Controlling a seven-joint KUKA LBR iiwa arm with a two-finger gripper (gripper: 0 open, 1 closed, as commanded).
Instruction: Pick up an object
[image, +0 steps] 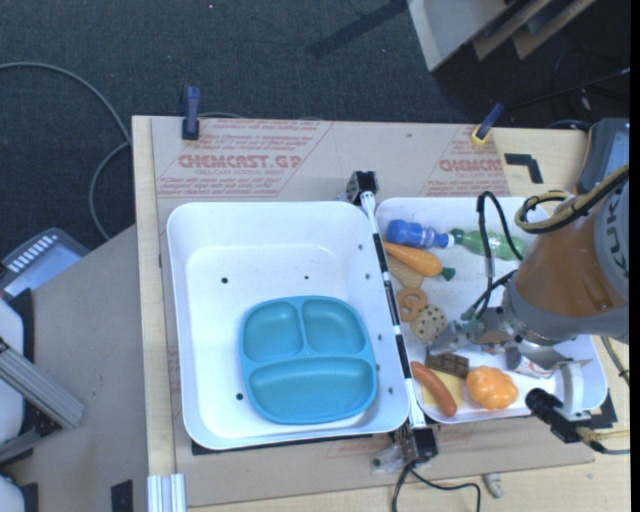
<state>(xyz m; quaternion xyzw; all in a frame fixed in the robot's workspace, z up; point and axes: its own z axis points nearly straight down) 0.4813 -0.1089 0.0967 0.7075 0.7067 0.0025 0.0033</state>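
The right bin (595, 395) holds several toy foods: a blue bottle (415, 234), a carrot (413, 260), a green bottle (488, 243), a pretzel (410, 300), a speckled round piece (431, 321), a brown bar (447, 362), a red sausage (434, 388) and an orange fruit (491, 387). My gripper (486, 331) hangs low over the middle of this bin, just right of the speckled piece and above the brown bar and the orange fruit. The grey and orange wrist (560, 280) hides most of it, and nothing shows as held.
The left bin (200, 300) carries a blue divided plate (308, 358). A black clip (362, 184) joins the bins at the back and another (415, 442) at the front. Cables (495, 225) loop off the arm over the right bin's back half.
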